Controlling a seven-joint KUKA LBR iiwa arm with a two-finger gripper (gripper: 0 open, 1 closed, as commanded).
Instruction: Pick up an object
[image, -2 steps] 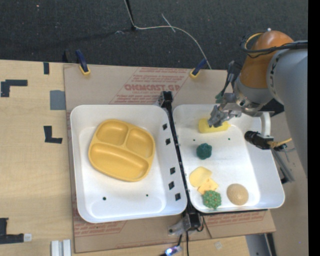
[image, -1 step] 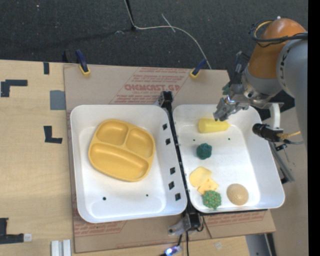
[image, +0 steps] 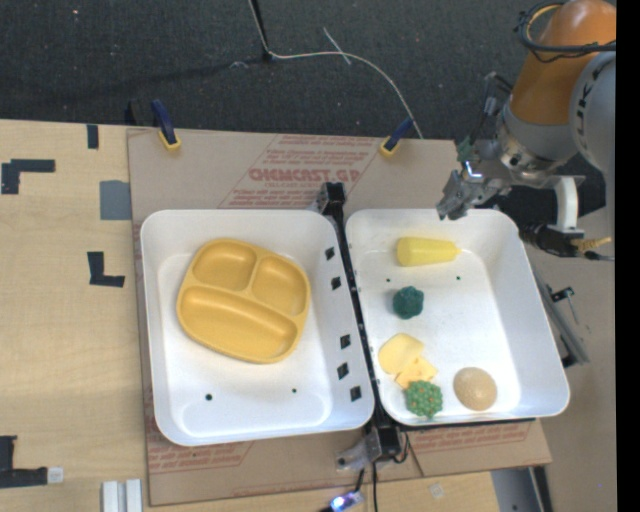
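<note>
The right bin (image: 520, 300) holds several food toys: a yellow wedge (image: 426, 251) near its far edge, a dark green clump (image: 408, 301) in the middle, pale yellow slices (image: 404, 358), a green broccoli piece (image: 424, 399) and a tan round roll (image: 475, 388) near the front. My gripper (image: 458, 200) hangs above the far rim of the right bin, just right of and beyond the yellow wedge, apart from it. Nothing shows between its tips.
The left bin (image: 165, 400) bears a yellow divided plate (image: 243, 299). A black hinge strip (image: 345, 300) runs between the bins. Blue-yellow clamps (image: 164, 125) (image: 397, 137) hold the cardboard at the back. A white cable (image: 370, 70) trails behind.
</note>
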